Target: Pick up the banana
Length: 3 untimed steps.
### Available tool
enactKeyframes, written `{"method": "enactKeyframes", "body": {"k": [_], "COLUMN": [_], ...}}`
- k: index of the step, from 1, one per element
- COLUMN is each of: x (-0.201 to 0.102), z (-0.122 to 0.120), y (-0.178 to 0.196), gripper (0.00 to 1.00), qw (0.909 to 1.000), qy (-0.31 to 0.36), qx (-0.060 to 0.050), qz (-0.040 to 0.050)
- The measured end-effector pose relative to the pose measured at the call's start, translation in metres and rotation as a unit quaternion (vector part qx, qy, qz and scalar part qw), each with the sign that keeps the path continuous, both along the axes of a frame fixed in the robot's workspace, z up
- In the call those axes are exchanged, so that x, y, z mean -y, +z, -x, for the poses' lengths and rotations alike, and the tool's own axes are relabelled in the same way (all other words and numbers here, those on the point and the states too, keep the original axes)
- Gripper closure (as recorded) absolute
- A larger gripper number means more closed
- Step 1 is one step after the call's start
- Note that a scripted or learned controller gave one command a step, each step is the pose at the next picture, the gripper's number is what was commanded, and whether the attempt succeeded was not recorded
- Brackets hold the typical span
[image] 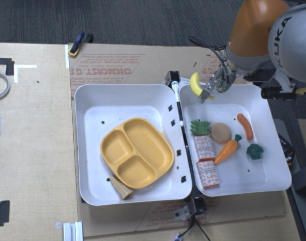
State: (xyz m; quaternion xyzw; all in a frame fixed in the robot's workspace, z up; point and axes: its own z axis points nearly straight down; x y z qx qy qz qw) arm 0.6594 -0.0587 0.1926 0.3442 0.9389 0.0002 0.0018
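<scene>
The yellow banana (195, 84) hangs at the back left corner of the right bin (273, 185), over its far rim. My gripper (203, 94) comes down from the right on the grey arm with the orange band and is shut on the banana's right side. The banana sticks out to the left of the dark fingers (208, 90) and looks raised off the bin floor.
In the right bin lie a green leafy piece (199, 127), a tan round item (220, 132), a carrot (226, 151), a sausage (245, 126), broccoli (255, 150) and two red-white packets (206, 160). The left bin (88, 134) holds a yellow divided plate (137, 152) and a cracker (121, 188).
</scene>
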Motion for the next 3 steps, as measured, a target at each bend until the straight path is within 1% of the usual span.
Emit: {"method": "enactKeyframes", "body": {"k": [2, 3], "x": [0.001, -0.019], "z": [-0.002, 0.024], "y": [0.021, -0.001], "gripper": [1.0, 1.0], "qw": [1.0, 0.9695], "qy": [-0.003, -0.245], "qx": [0.004, -0.002], "qz": [0.0006, -0.0004]}}
